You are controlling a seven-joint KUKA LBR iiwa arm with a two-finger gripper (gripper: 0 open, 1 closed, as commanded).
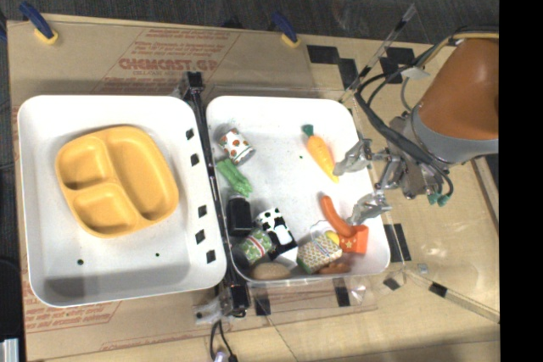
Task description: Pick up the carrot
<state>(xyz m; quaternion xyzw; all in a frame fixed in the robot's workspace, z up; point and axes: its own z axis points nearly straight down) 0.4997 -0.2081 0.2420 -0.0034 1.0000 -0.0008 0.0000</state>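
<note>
1. Right now your gripper point(363, 179) sits over the right edge of the right bin point(280, 110), fingers spread wide, nothing between them.
2. One fingertip point(349, 158) is up near the carrot's lower end; the other point(366, 204) is lower, just above the red pepper.
3. Carrot point(319, 152) lies flat on the floor of the right bin, in its upper right part, near the right edge. Green top points to the far edge, tip points down toward the near right corner. It's just beside the gripper; you can't tell from this angle whether the upper finger touches it.
4. Red pepper point(337, 219) lies below the carrot along the right edge, running into an orange-red block point(355, 240) at the near right corner.
5. Near edge of the right bin is crowded: patterned pouch point(318, 251), black-and-white cow toy point(277, 226), green can point(254, 247), brown potato-like piece point(271, 270), all packed touching.
6. Left edge of that bin: small tilted can point(236, 146), green vegetable point(233, 178) under it, dark item point(238, 215) below that.
7. Left bin point(51, 267) carries a yellow divided tray point(117, 179), tilted, in its middle.
8. Arm's orange band point(465, 93) is off the bin's right side, over the bench point(127, 47).
</note>
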